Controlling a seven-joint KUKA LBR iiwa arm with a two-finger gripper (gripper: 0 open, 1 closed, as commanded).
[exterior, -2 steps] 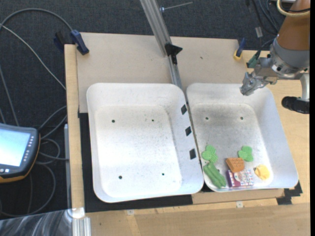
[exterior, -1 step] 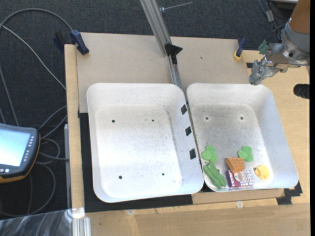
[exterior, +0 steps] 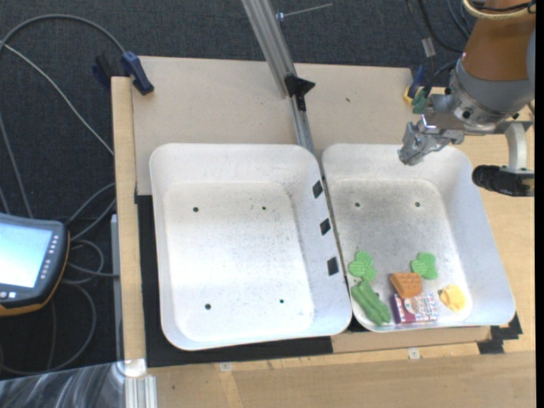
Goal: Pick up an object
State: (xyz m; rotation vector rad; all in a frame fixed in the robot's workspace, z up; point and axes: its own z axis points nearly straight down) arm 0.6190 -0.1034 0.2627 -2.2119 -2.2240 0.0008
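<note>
The gripper hangs over the right bin's far rim, jaw state unclear, well apart from the toys crowded in its near corner.

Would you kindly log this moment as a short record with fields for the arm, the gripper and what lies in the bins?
arm: grey KUKA arm with orange band, reaching in from the right
gripper: gripper above the far edge of the right bin, apart from the objects
right bin contents: two green pieces, a long green piece, an orange block, a small printed packet, a yellow piece, all clustered at the near edge
left bin: left bin
task state: nothing picked up yet
</note>
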